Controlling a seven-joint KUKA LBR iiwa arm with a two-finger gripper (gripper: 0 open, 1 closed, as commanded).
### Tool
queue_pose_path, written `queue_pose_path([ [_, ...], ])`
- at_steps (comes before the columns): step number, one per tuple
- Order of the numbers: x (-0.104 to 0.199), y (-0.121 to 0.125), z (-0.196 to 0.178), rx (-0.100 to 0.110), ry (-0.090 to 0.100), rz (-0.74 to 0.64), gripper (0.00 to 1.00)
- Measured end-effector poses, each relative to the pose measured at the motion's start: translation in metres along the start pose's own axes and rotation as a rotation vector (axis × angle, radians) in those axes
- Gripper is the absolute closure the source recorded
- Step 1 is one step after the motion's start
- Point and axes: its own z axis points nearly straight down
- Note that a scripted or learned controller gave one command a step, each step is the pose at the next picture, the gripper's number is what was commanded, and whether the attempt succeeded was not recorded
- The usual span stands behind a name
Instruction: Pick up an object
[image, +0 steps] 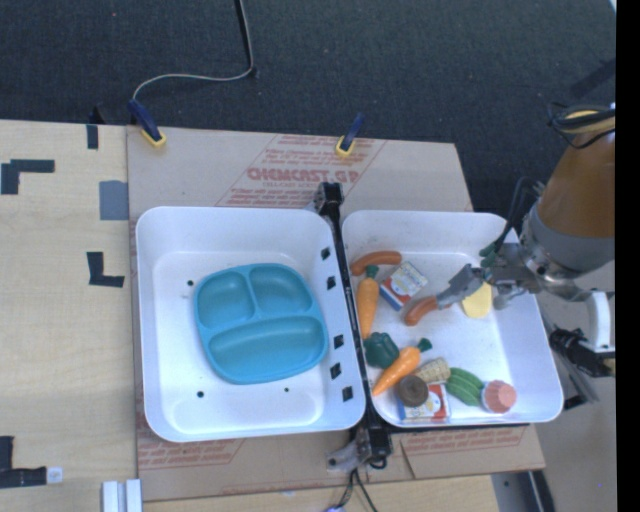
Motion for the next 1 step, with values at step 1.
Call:
queue_pose_path([
  [1,0.0091,0.0566,0.1192,0.003,0.001,0.0,0.0],
])
